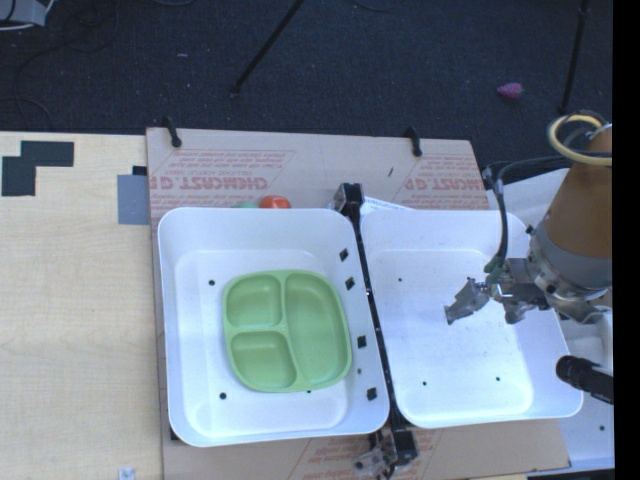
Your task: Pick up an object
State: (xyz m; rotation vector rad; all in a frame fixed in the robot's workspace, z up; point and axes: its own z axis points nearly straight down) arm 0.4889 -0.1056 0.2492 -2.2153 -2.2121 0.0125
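Reaching for something to lift: the only thing lying in either bin is the green divided plate (287, 330), so I judge it to be the target — though the task leaves the choice open.
Landmark: the black divider (364, 308) between the two bins; every place below is given from it.
Plate: left of the divider, flat on the floor of the left bin (190, 268), its right rim close beside the divider but not touching it, as far as I can see.
Plate form: three shallow compartments, two to the far side and one to the near side, with raised ridges between them.
Gripper: the gripper (465, 303) hangs right of the divider, over the right bin (450, 388), carrying nothing.
Finger state: whether they are spread or pressed together I cannot tell — the tip is small and dark against the white.
Relation: plate and gripper are well apart, with the divider between them.
Arm: the grey arm (580, 228) with its orange band comes in from the right, wrist turned toward the divider.
Doing it well: cross the divider high enough to clear its clips, then come down over a rim or an inner ridge — a flat plate offers little else to pinch.
Risk: a descent onto the plate's open floor would likely close on nothing.
Beyond the bins: a small orange object (274, 203) sits behind the left bin's far wall, left of the divider.
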